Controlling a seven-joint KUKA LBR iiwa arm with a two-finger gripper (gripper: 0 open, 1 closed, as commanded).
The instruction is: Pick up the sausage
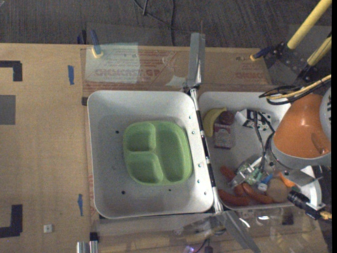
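There are two white bins side by side. The left bin (pixel 105 141) holds one green plate (pixel 157 152) with three parts. The right bin (pixel 237 101) holds the food.

In the right bin there is one yellow banana (pixel 211 120) near the top left corner. Just beside it stands one small dark red bottle (pixel 225 130). Lower down lie some long red things. One sausage (pixel 234 197) lies along the bottom edge of the bin. A second one (pixel 256 194) lies just next to it, a bit to the right. A thin red piece (pixel 227 173) sits above them; it may be a third sausage or a pepper, the picture is too blurry to say. A small orange thing (pixel 286 181) pokes out on the right.

The one arm (pixel 301 133) comes in from the right, with its big orange band. The claw (pixel 243 175) hangs low over the red things. The sausage lies just below the claw, very near its tip. I cannot tell if the claw is spread or pressed together, or if it touches the sausage.
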